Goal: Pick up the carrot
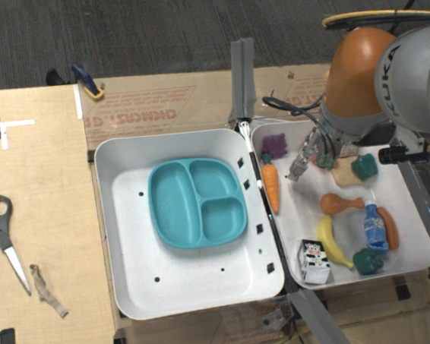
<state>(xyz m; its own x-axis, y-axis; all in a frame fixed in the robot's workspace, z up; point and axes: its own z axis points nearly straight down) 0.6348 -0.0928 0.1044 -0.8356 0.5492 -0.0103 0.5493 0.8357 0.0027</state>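
Two white bins on bench. Carrot [271,187] lies against left wall of right bin [423,260], untouched. Gripper [303,162] hangs just right of it; finger state cannot be told. Approach step; shift left and descent needed.

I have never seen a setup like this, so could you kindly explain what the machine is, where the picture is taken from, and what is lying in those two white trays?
The picture comes from one fixed camera above the bench, looking down at a slant. The grey machine with the orange band is a robot arm reaching in from the right; its gripper hangs over the right bin. That bin holds toy food: a carrot along its left wall, a purple piece, a banana, a drumstick, a small bottle and a little carton. The left bin holds a teal divided plate. Scissors lie on the bench. I see nothing between the fingers; the carrot lies unheld.
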